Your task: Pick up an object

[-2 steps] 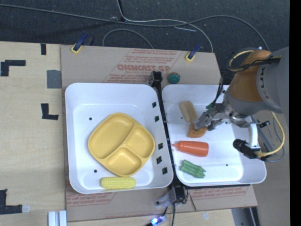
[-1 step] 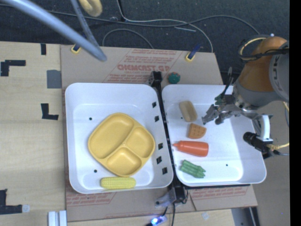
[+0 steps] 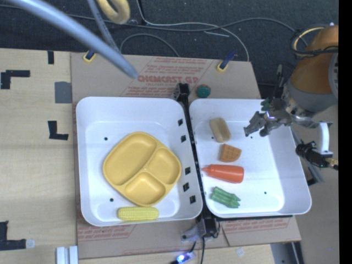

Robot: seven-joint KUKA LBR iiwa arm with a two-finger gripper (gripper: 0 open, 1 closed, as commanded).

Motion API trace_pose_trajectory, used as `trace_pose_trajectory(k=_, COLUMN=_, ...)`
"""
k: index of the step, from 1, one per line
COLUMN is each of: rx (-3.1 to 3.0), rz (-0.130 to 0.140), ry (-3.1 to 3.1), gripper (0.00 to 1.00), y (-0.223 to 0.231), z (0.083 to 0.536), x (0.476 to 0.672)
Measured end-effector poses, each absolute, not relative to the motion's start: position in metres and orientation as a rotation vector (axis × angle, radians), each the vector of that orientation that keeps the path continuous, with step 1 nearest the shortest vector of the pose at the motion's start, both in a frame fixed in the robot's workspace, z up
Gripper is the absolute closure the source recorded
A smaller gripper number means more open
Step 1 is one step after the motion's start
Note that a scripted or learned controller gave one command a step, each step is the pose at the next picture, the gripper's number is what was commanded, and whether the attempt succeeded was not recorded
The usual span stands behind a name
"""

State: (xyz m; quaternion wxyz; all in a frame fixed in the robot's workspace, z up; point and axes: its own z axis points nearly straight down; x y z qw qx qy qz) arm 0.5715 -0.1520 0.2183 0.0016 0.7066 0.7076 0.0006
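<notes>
Now, quick pass
pincer: gripper (image 3: 257, 126) hangs over the upper right part of the right bin (image 3: 291, 158), arm coming in from the right; fingers look spread apart with nothing between them, though they are small and dark so this is a fair read, not a sure one
nearest thing: bread roll (image 3: 220, 130), tan, just to the left of the pincer and about level with it; long axis runs upper-left to lower-right
next nearest: waffle piece (image 3: 230, 153), orange-brown, down and left of the pincer, near but apart from the roll
further: carrot (image 3: 224, 173), orange-red, further down and left of the pincer, long axis lying left-right, tip end to the left
furthest in this bin: green bean pod (image 3: 226, 197), well below and left of the pincer, slanting down to the right
key relation: every item in the right bin lies to the pincer's left; the roll seems the likely target, needing a short move left and then down
other bin: left bin (image 3: 88, 147) well to the left of the pincer, holds a yellow divided plate (image 3: 142, 167) and a corn cob (image 3: 138, 214) below the plate
outside bins: small teal object (image 3: 204, 91) up and left of the pincer, on the cardboard; too small to name
hard to see: fingertip shape blurs against the wrist; pincer height above the bin floor cannot be judged
</notes>
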Motion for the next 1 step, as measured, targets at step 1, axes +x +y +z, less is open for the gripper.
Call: trace_pose_trajectory(k=1, rx=2.22, rz=0.0, ry=2.222, gripper=1.0, y=-0.1518, z=0.2386, x=0.5719)
